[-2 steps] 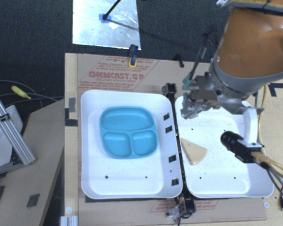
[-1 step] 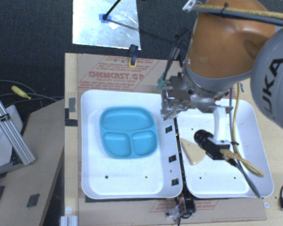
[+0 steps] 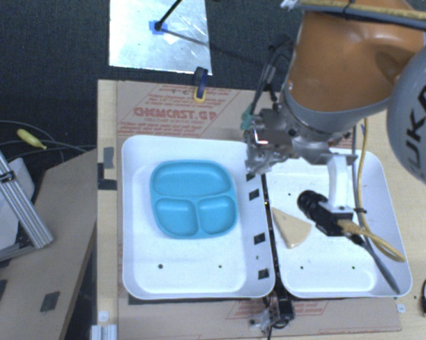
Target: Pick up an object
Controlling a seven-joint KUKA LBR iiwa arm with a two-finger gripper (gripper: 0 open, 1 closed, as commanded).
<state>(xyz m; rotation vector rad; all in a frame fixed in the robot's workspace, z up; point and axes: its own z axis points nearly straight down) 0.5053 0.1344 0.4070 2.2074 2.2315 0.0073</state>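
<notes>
nearest, a pale tan wedge [image 3: 292,228], flat and roughly triangular with one rounded edge, lies in the right-hand bin [image 3: 335,278] close to its left wall, its tip pointing toward the seam between the bins. a little farther back, a light blue three-compartment plate [image 3: 194,198] sits flat in the left-hand bin [image 3: 188,283]. beyond both, the end effector [image 3: 257,160] hangs over the seam's far end, and i cannot tell whether it is spread or pressed together.
</notes>
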